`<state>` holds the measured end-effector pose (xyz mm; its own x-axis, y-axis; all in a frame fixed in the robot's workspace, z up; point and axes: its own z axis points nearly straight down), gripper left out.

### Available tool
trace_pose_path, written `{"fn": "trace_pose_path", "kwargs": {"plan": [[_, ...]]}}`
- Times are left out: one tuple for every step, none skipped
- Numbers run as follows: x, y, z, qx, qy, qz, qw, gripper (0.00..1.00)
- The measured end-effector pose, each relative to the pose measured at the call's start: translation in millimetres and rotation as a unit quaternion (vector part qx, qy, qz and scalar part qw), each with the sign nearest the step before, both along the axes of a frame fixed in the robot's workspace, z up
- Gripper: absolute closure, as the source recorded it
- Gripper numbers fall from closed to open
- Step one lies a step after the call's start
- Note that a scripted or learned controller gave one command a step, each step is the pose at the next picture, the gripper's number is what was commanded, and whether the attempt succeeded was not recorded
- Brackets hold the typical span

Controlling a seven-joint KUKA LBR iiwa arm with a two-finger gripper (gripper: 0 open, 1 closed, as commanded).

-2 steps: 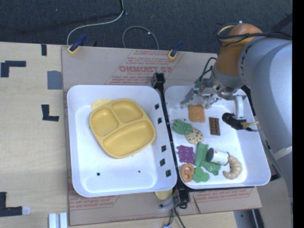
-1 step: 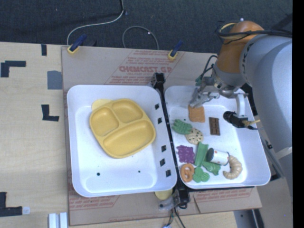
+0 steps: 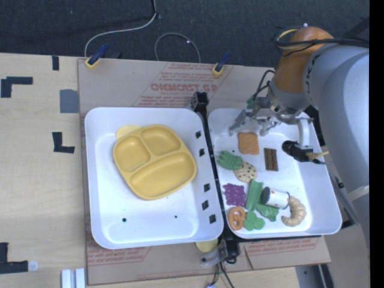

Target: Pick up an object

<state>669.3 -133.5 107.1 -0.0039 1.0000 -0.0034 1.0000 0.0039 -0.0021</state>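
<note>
Toast point(image 3: 248, 143) just below fingers point(image 3: 239, 123), apart, right bin point(image 3: 312, 188).

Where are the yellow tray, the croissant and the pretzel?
yellow tray point(image 3: 157, 161), camera view, its long front compartment.
croissant point(image 3: 294, 212), camera view, middle of its curve.
pretzel point(image 3: 236, 218), camera view, its ring.

Lab bench point(image 3: 36, 161), clamped cardboard point(image 3: 174, 86)

A yellow divided tray point(image 3: 155, 161) lies in the left white bin point(image 3: 99, 221), both bins rest on a brown cardboard sheet point(image 3: 174, 86) held by two yellow clamps point(image 3: 94, 57), and a white cable point(image 3: 129, 26) loops behind.
</note>
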Motion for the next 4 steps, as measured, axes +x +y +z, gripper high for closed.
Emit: {"fn": "trace_pose_path", "kwargs": {"plan": [[-0.3,31.0,-20.1,-0.0012,-0.001,-0.001,1.0,0.0],[-20.2,-10.7,-17.7,0.0011,-0.006,-0.002,1.0,0.0],[-19.4,-10.7,-7.2,-0.0011,-0.007,-0.001,1.0,1.0],[-19.9,-10.7,-8.2,-0.001,-0.006,-0.001,1.0,0.0]]}}
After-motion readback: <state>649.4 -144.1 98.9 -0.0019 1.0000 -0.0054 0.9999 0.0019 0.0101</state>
